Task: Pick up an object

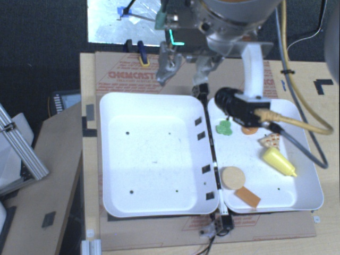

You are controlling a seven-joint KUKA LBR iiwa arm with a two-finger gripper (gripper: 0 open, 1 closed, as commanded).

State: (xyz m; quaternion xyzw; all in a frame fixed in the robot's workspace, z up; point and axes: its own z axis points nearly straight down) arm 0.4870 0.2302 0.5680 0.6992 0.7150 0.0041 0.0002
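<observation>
Five objects lie in your right bin (pixel 311 195) — a yellow piece (pixel 279 161) among them, well apart from the end effector (pixel 183 70). It hangs spread and unladen above the bins' far edge.

The left bin (pixel 154 158), filling the frame's middle, gives me open floor from wall to wall. In the right bin (pixel 303 195), a green piece (pixel 224 127), orange disc (pixel 249 130), yellow bottle (pixel 280 161), tan disc (pixel 233 177) and brown block (pixel 248 197) crowd the floor; its lower right corner stays passable.
</observation>
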